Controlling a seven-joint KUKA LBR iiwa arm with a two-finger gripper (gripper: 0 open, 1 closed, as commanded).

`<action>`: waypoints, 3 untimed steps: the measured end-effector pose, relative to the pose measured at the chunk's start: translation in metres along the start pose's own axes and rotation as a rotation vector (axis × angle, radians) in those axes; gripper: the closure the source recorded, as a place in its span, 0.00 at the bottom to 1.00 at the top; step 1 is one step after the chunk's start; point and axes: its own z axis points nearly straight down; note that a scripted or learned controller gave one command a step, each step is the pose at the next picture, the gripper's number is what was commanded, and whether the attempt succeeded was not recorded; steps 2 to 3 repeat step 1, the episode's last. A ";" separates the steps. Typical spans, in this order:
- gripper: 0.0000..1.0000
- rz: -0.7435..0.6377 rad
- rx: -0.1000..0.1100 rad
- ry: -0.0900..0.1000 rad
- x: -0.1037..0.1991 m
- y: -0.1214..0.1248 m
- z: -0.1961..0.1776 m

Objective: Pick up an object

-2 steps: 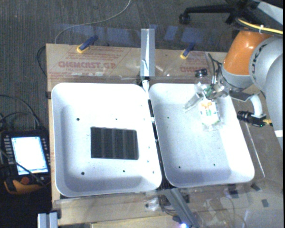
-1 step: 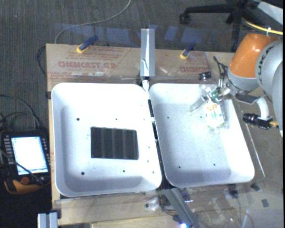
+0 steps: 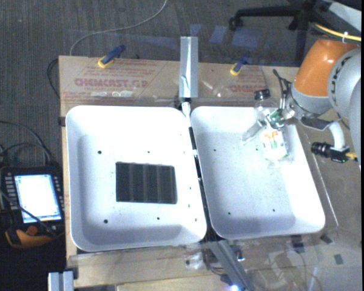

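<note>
The flat, dark, ribbed rectangular pad [image 3: 145, 182] lies in the left white bin [image 3: 85, 126], well left of the jaws [image 3: 273, 132] over the right bin's [image 3: 303, 205] far corner; I cannot tell their state.

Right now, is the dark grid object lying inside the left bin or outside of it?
Inside. The dark grid object lies flat on the floor of the left bin, near its middle, with the white walls around it on all sides.

A handheld screen device [image 3: 33, 199] is glowing on the floor just left of the left bin [image 3: 79, 162], while two yellow-and-blue clamps [image 3: 111, 55] [image 3: 239, 65] are gripping the board [image 3: 127, 80] behind it.
</note>
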 end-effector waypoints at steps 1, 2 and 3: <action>1.00 -0.089 0.012 -0.005 0.128 0.032 -0.074; 1.00 -0.089 0.012 -0.005 0.128 0.032 -0.074; 1.00 -0.089 0.012 -0.005 0.128 0.032 -0.074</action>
